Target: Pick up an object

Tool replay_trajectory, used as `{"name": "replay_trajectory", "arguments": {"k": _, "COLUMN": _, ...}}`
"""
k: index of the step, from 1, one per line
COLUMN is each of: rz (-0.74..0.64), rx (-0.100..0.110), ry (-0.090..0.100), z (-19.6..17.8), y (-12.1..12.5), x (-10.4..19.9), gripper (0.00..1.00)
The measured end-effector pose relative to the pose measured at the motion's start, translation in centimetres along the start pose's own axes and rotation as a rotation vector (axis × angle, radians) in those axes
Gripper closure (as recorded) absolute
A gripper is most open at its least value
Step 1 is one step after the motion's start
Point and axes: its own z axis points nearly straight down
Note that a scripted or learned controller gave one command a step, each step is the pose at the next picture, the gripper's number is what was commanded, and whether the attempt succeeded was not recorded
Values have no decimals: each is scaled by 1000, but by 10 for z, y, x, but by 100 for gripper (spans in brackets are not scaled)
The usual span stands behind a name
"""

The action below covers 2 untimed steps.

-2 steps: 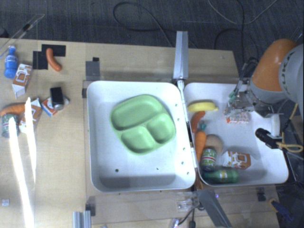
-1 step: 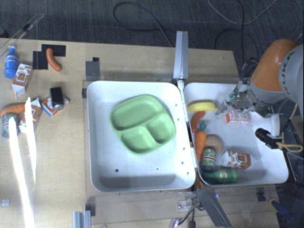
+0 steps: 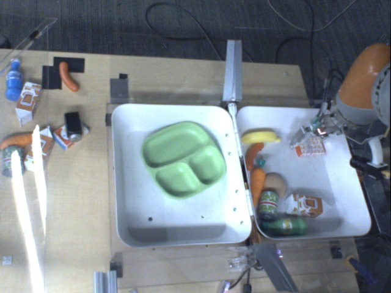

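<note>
A small red-and-white carton lies tilted at the upper right of the frame (on the right bin's floor), beside the gripper.

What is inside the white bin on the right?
The right white bin holds a yellow banana, an orange carrot, a green-labelled can, a dark green cucumber and two small cartons. Whatever lies beneath them is covered.

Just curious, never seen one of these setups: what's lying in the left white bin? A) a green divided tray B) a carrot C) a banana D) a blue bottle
A: a green divided tray lies in the left bin; the banana and carrot are in the right bin.
</note>
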Motion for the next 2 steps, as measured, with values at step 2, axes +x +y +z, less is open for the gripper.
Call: {"name": "replay_trajectory", "arguments": {"k": 2, "rz": 326, "rx": -1, "ry": -2, "z": -1, "y": 12, "x": 7, "gripper": 0}}
